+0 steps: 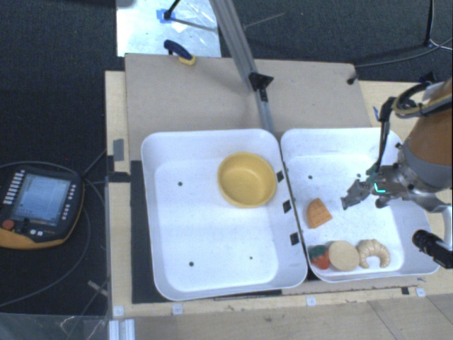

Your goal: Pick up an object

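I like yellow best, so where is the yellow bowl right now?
The yellow bowl sits in the left bin, near its top right corner, close to the divide with the right bin.

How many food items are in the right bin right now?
4: an orange wedge mid-bin; along the near edge a red-green piece, a round bun and a croissant.

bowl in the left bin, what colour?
Yellow. The bowl sits near the left bin's upper right, seen clearly in the camera view.

Bowl (246,179) in left bin (163,261); croissant (374,252) in right bin (325,144).
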You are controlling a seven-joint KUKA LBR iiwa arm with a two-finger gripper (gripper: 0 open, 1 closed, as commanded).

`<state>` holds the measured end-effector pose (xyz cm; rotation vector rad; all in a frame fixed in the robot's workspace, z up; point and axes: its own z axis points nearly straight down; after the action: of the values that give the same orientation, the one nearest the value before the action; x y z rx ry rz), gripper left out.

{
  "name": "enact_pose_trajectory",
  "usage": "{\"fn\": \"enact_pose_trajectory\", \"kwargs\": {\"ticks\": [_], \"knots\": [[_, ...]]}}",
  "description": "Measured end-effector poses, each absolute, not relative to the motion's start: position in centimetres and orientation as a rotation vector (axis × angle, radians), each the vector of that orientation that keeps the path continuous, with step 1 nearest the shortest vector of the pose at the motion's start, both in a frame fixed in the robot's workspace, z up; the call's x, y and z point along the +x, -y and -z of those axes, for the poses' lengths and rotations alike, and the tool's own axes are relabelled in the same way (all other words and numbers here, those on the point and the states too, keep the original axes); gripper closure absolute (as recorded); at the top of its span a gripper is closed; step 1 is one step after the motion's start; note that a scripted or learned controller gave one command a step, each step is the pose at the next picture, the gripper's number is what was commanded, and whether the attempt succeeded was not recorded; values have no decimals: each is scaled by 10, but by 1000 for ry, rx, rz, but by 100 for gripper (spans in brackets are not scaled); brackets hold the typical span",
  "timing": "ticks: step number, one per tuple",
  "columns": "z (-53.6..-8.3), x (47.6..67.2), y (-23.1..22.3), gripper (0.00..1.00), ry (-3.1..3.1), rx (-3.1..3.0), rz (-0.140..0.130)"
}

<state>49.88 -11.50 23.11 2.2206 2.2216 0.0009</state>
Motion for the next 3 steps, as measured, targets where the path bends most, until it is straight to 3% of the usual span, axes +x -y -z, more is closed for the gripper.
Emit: {"fn": "enact_pose_trajectory", "kwargs": {"ticks": [1, 3], "knots": [[-231, 499, 115, 0, -2222, 2221, -1], [-128, 494, 116, 0, -2224, 2224, 4]]}}
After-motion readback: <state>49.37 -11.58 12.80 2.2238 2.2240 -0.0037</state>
